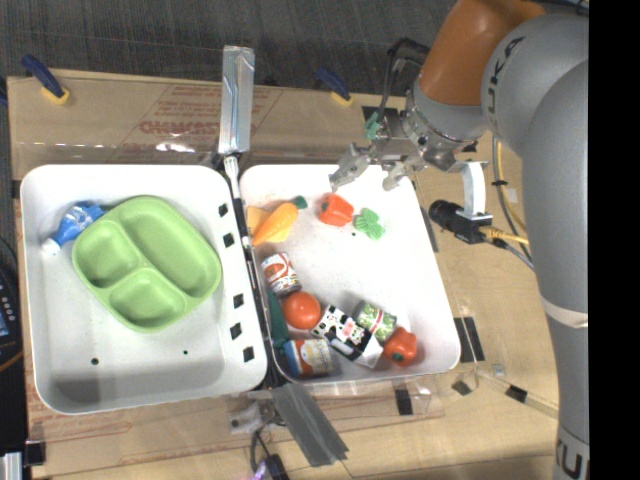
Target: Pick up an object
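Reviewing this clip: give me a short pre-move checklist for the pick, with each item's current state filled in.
1. End effector open: ok, fingers spread.
2. Nothing between the fingers: ok.
3. End effector over the right bin: ok, at its far edge.
4. Nearby target free-standing: ok, the small orange pepper lies apart from the green toy and the carrot.
5. End effector lined up with the pepper: not ok, it sits further back and to the right in the camera view.
6. Height above the bin floor: cannot tell.
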`<control>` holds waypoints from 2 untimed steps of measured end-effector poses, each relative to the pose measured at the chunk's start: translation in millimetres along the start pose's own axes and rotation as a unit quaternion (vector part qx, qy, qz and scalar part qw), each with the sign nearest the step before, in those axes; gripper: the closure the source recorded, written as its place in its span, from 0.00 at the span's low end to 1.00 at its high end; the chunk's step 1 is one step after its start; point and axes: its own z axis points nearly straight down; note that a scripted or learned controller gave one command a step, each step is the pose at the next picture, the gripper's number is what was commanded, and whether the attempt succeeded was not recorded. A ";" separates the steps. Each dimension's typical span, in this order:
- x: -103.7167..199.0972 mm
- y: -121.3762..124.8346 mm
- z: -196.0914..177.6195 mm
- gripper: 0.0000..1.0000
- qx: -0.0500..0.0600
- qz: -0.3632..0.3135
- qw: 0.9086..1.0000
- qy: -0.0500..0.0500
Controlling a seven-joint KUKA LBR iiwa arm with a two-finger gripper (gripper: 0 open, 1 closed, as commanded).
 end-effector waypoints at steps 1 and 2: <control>22.6 25.3 126.1 0.00 -0.001 -0.037 0.999 0.000; 39.3 -11.1 158.7 0.00 -0.001 -0.103 0.995 0.000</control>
